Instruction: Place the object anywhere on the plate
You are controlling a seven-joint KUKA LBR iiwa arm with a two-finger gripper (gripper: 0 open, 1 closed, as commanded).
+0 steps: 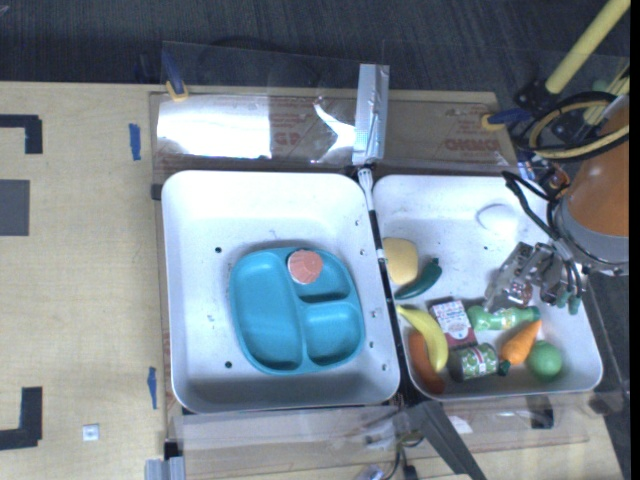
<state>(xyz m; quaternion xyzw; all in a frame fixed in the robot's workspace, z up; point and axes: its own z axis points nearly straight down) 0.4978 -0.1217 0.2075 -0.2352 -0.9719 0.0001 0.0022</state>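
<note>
Hovering over the right white bin [590,363], the metal two-finger gripper [520,280] — finger state I cannot tell — should retreat gently, since the round pink disc [306,265] already lies in the compartmented blue plastic plate [270,323].

The arm [600,203] is cut off by the right edge. The claw [528,276] is blurred, so its state is unclear. A tomato [420,361] lies half hidden beneath the banana [427,333].
</note>
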